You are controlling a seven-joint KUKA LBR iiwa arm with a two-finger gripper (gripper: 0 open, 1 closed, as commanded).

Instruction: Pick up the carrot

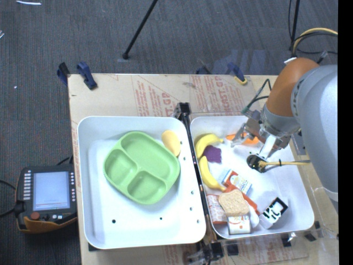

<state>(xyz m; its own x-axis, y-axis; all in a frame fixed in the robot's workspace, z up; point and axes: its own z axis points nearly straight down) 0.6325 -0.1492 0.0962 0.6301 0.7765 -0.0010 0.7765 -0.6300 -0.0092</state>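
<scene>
The carrot (pixel 252 141) is an orange piece at the back of the right bin (pixel 292 195). Only small orange parts of it show, beside and under the gripper. The gripper (pixel 245 133) hangs low over the carrot at the end of the grey arm, which reaches in from the right with its orange band (pixel 289 87) above the wrist. The wrist hides most of the carrot, so I cannot tell whether the gripper touches it.
Left of the carrot lie a yellow banana (pixel 204 158) and a purple piece (pixel 214 155). Nearer the front are a small carton (pixel 238 182), a bread slice (pixel 234 203), a red-white box (pixel 238 223) and a black-white item (pixel 274 210). The left bin (pixel 91 203) holds a green divided plate (pixel 142 166) and a yellow fruit (pixel 171 142).
</scene>
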